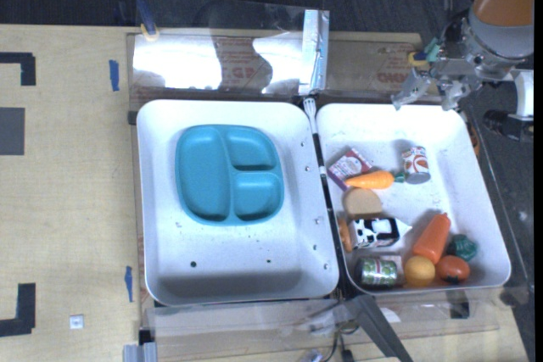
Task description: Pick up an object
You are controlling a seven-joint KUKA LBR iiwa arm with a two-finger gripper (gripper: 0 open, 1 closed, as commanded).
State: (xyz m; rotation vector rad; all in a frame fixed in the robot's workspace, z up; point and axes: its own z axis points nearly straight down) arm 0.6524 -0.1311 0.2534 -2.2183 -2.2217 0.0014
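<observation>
Camera view: no readable labels. Two white plastic bins: left bin has one teal three-compartment tray. Right bin has about ten toy foods, including orange carrot, red-white can, green-label can, black-white carton. Gripper above right bin's far rim, fingers apart, holding nothing.
</observation>
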